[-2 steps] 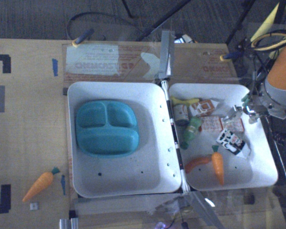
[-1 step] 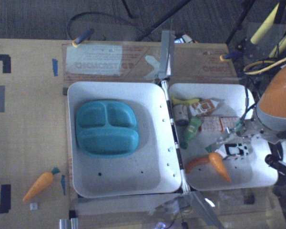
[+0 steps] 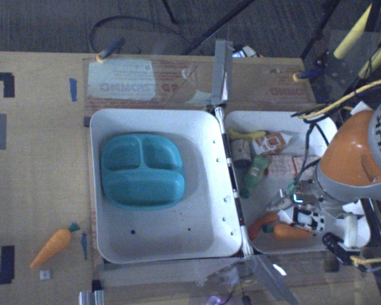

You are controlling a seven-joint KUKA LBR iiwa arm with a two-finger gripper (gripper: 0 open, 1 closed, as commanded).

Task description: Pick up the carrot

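Currently I note the gripper (image 3: 298,210) low in the right bin (image 3: 324,246), just above a carrot (image 3: 291,232) lying on its floor; finger state I cannot tell. Carrot not lifted: grasp and raise remain outstanding.

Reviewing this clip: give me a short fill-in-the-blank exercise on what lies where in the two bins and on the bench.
1. The teal divided plate lies in the ____ bin.
2. The gripper is over the ____ bin.
3. One carrot lies outside the bins, on the ____.
4. The green bottle lies in the ____ bin.

Missing words: left; right; bench; right
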